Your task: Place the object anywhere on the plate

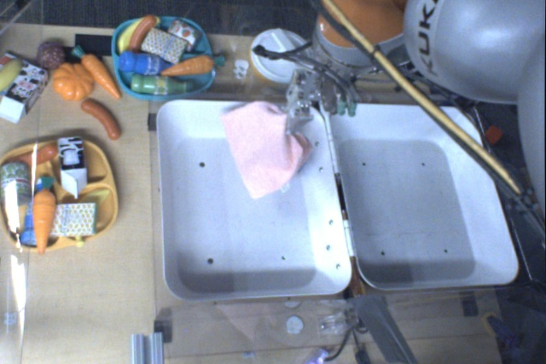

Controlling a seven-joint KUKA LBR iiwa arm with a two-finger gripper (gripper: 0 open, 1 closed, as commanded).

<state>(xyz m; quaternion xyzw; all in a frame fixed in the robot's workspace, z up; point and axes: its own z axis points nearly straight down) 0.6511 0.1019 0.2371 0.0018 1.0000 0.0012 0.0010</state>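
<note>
Large grey KUKA arm (478,21) with an orange band above the wrist, reaching in from the right over the far edge of the bins. Light wooden desk (85,268) underneath, bearing two shallow white bins side by side: left bin (247,234) and right bin (426,217), touching along their inner walls. In the left bin's far part, a pink cloth (260,147), lying crumpled and slanted, its right edge lifted at the tool. Tool (300,130) hanging down over the left bin near the dividing wall, tips at the cloth's right edge; seemingly pinched on a fold of the cloth, though too blurred to tell for sure whether clamped or merely touching. Left of the bins, a yellow tray (101,213) with toy food, a carrot among it. Farther back, a blue bowl (136,85) heaped with toy food. Between tray and bowl on the desk, loose pieces: a small orange pumpkin (72,82), a carrot (106,77), a sausage (101,118). Beyond the left bin's far wall, a small white round plate (273,43), near the arm's wrist, well apart from the cloth's centre.
</note>
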